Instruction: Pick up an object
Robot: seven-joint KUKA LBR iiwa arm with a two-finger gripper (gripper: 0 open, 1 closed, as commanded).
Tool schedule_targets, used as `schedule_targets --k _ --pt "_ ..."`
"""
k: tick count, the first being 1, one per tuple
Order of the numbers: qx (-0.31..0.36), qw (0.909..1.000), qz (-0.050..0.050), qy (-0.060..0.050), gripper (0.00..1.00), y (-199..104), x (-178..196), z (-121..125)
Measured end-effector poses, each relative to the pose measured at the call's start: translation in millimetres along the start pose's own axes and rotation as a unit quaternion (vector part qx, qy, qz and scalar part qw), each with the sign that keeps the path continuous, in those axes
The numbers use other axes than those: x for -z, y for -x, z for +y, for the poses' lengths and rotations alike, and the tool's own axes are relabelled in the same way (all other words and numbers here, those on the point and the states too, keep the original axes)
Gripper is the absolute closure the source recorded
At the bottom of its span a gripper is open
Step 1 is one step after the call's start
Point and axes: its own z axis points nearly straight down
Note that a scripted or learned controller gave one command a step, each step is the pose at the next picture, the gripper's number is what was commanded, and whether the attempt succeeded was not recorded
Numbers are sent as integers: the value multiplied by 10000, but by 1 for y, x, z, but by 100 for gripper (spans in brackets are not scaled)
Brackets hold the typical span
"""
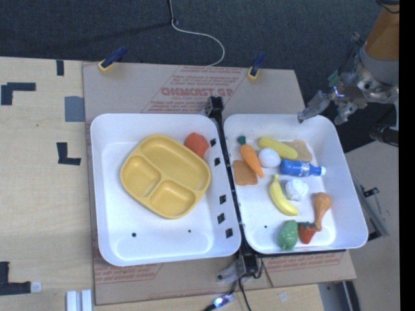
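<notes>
gripper (325, 107) fingers spread, empty, over right bin's (343, 149) corner; blue bottle (301, 169) lies flat, white-capped

Tray (165, 175) (left bin (104, 173)), beside tomato (196, 144)

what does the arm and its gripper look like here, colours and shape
The arm has an orange band above a grey wrist section. Below it sits the gripper, a cluttered metallic grey assembly with dark parts and a small blue-green spot near the wrist. A slim grey finger juts out over the right bin's corner.
</notes>
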Motion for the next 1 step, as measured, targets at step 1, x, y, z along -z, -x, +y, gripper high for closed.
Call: schedule_targets --k 1 --pt "17 10000 -14 66 0 -1 9 2"
